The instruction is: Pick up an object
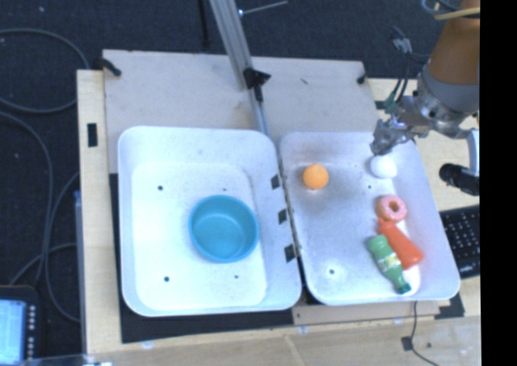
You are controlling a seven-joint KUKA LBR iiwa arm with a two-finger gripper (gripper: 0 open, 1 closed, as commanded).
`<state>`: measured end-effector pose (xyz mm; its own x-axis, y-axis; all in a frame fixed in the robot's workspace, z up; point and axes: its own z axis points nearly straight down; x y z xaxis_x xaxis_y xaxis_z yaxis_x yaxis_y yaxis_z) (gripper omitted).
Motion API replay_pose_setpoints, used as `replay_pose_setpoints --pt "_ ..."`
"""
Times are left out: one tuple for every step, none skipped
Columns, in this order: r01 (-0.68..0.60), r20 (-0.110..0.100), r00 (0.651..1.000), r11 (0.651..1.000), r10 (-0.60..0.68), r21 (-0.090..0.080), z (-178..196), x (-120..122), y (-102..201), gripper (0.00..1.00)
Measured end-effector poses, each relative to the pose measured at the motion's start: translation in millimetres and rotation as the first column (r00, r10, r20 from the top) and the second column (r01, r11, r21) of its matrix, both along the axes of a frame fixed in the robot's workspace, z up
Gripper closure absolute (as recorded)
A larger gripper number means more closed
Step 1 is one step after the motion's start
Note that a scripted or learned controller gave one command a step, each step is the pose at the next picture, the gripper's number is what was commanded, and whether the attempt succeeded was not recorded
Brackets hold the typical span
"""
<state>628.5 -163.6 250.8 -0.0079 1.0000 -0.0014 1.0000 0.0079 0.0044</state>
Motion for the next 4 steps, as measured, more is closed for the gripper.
replay_pose_setpoints --pt "0.002 -0.006 1.000 1.000 -0.002 0.001 -8.9 -18.5 47.3 1.00" --pt "0.000 -0.006 1.000 1.000 0.000 0.003 -5.7 -37.6 91.1 1.00" --pt "-0.001 -0.008 1.000 1.000 0.001 0.003 -16.1 -48.8 146.0 1.00" --pt "-0.003 -0.003 1.000 1.000 0.003 0.005 -3.2 -56.5 198.3 1.00"
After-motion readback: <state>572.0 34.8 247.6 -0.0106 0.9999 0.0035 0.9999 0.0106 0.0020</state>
